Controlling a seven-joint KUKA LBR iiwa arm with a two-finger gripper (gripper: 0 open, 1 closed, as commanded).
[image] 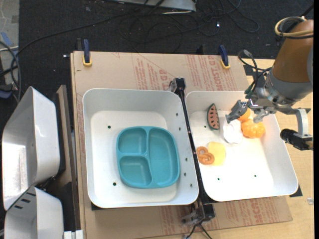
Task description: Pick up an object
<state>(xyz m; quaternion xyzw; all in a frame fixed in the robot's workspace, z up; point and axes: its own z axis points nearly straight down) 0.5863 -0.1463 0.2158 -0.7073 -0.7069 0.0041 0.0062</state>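
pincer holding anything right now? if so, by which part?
Cannot be told. The pincer sits low in the right bin, right at the orange pumpkin-like toy and a white piece, but no object is clearly seen between its tips.

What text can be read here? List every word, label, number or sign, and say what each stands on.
Red print along the far side of the brown board: lettering seen upside down, too blurred to read.
Red print on the board's near edge, under the right bin: too blurred to read.
Teal tray, left bin and right bin: no lettering to be seen.
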